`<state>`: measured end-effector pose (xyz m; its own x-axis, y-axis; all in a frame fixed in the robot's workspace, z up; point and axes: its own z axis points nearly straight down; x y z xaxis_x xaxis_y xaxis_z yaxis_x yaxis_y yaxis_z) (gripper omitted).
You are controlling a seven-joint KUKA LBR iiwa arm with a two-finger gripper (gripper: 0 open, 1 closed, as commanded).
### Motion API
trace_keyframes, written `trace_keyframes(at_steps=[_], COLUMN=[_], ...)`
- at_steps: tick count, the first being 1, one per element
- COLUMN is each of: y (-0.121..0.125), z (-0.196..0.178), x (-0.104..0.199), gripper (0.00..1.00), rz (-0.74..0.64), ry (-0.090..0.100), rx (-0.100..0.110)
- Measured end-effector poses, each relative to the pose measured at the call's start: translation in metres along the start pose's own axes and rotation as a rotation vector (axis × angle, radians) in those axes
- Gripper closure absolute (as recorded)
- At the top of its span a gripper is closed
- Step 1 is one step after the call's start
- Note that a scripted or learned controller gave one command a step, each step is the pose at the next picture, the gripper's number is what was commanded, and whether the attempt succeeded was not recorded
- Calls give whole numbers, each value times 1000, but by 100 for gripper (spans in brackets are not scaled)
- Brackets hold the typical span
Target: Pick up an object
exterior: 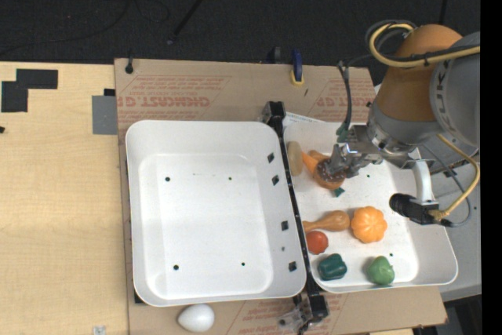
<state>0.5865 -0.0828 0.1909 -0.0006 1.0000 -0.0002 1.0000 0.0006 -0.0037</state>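
reaching in from the right, my grey arm [439,102] with its orange band hangs over the far part of the right bin [439,267]. under everything runs the pale wooden bench [55,208], and on it lies a sheet of brown cardboard [196,94] that carries both shallow white bins. the left bin [208,212] is the bigger shape from up here, touching the right bin along a black clipped seam.

my jaws [336,171] are low in the right bin, at a small brownish-orange object [323,171] near the bin's far left corner. whether they are apart or clamped on it i cannot tell; the metal and the object blur together there.

nearer the camera in the same bin sit an orange pumpkin-like toy [368,223], with a tan butternut-shaped piece [329,222] just beside it on its left. below those lie a dark green pepper-like piece [331,267], a brighter green round piece [380,271] and a small red tomato-like ball [317,242]. a white egg [195,318] rests outside the bins, by the left bin's near edge.
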Motion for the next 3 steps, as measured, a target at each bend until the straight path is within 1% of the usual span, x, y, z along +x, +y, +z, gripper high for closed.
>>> trace_keyframes(at_steps=[1,2,3], y=[17,-108,-43], z=[-2,3,-14], x=[-25,-1,68], gripper=[100,100,100], rz=[1,3,-8], ry=[0,4,2], rx=[-2,10,-5])
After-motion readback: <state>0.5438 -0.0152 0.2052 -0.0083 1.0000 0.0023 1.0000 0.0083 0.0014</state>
